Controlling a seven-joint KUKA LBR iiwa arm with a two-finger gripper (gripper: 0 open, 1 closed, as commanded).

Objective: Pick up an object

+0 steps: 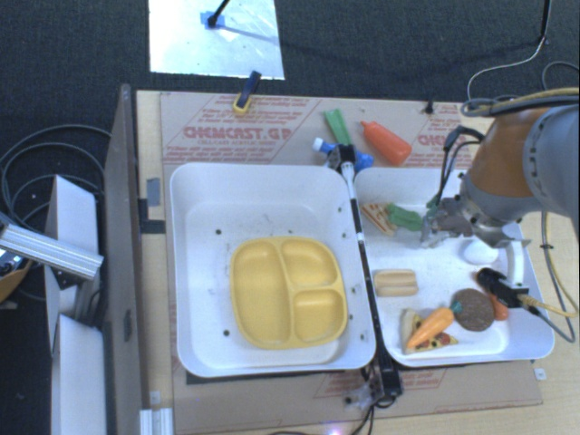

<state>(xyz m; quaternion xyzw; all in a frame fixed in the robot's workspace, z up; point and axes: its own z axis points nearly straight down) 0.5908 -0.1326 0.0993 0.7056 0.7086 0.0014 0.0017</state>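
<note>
Your tool [433, 228] hangs low over the upper part of the right bin [544, 333], just beside a green piece [405, 216] and a striped wedge [376, 216], and you cannot tell from here how far it is open or whether it grips anything. In that bin you also have a tan block [396, 283], a carrot [430, 326] on a pizza slice [412, 320], and a brown disc [473, 309]. The left bin [195, 243] holds a yellow divided tray [288, 291].
</note>
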